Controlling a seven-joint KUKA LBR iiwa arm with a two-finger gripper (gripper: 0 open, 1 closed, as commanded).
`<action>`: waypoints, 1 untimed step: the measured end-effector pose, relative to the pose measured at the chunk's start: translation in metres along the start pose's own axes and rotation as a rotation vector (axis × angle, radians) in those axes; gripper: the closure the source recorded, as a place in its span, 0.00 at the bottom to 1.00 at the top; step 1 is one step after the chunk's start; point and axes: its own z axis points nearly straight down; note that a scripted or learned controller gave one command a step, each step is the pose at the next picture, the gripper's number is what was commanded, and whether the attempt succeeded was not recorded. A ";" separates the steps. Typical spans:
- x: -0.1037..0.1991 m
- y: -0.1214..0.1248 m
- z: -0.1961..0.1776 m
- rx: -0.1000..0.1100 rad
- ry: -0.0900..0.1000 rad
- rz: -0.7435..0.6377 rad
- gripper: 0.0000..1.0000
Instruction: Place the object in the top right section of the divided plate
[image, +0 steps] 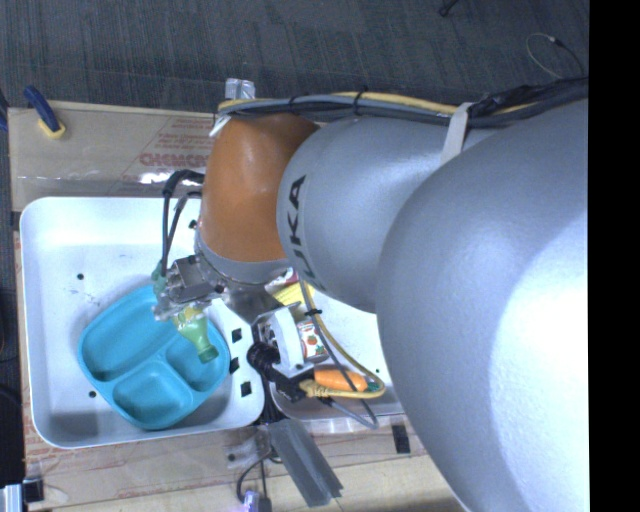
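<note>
Hanging over the blue divided plate (135, 365), my gripper (185, 300) pinches a small green bottle-like object (198, 335), its long axis running toward five o'clock, above the plate's right section in the white bin (60, 240).

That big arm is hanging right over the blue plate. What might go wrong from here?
Two risks, judging by this view. The green object at the gripper sits near a ridge of the blue divided plate, so it might land in the wrong section. Also, the plate lies loose in the white bin; a nudge could shift it.
</note>
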 end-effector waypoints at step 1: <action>-0.020 0.051 0.036 -0.002 -0.002 -0.570 1.00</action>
